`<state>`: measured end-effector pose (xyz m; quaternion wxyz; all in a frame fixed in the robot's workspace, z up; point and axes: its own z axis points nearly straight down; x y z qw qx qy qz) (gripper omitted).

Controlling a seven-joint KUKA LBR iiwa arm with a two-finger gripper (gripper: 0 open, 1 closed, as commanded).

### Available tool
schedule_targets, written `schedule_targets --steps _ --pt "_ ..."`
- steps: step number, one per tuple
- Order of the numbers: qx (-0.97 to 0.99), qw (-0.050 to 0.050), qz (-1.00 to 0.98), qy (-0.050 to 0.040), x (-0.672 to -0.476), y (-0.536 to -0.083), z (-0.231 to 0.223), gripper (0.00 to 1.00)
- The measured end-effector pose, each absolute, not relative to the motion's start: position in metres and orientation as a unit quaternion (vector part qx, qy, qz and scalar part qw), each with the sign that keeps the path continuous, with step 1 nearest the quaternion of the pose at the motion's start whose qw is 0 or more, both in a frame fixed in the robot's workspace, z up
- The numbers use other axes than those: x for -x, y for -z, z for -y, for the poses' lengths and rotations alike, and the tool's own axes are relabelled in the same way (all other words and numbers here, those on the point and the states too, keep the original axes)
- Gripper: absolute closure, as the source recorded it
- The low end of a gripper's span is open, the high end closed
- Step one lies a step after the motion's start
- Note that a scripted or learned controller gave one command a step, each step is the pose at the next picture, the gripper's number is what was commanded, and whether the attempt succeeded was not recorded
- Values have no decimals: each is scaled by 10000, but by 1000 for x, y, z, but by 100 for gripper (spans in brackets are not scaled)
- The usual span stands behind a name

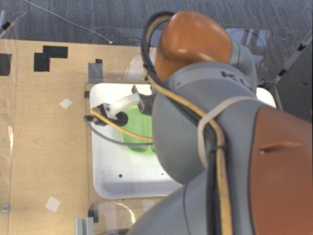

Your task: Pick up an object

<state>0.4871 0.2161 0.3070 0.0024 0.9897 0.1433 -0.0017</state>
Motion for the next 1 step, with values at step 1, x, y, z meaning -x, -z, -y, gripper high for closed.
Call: schedule_targets --steps 1 --pt "-9919 23 -1267 37 -492 -137 -233 100"
